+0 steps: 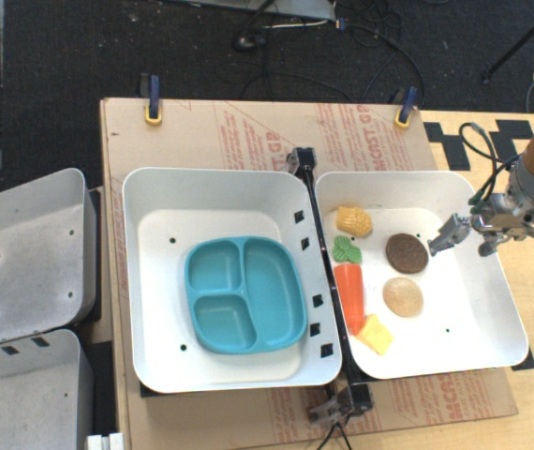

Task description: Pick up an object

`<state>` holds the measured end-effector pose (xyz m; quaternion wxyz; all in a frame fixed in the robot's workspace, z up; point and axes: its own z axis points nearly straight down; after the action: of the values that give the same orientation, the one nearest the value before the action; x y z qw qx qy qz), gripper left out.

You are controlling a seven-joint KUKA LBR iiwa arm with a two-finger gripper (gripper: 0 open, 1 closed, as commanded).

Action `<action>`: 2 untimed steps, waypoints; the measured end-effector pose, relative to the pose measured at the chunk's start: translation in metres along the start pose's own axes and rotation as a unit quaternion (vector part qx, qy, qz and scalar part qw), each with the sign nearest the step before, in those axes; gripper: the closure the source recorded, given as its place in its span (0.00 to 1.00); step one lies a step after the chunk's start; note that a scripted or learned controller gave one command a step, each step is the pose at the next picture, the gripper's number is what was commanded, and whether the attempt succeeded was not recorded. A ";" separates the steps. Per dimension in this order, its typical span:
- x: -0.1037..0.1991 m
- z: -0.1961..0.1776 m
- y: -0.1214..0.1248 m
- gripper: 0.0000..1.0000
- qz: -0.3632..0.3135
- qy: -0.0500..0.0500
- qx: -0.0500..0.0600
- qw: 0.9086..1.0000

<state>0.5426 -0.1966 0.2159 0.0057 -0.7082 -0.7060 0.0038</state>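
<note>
The right white bin (492,345) has bare floor along its right and lower parts. Toy foods crowd its left side: a round dark brown cookie (406,252) and a tan disc (403,297).

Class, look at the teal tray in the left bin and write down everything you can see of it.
The teal tray is a rounded rectangular divided plate, seemingly smooth plastic, with three compartments: one long one on its right side and two smaller ones on its left. It lies flat, turned slightly askew, on the floor of the left white bin, roughly central. Nothing lies in it or touches it.
</note>
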 end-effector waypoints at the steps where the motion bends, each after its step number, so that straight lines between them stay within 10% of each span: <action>1: 0.001 -0.008 0.003 0.00 -0.002 -0.002 -0.007 1.000; 2: 0.009 0.041 -0.002 0.00 -0.001 -0.001 -0.005 1.000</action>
<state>0.5399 -0.1878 0.1749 0.0017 -0.7072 -0.7070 0.0009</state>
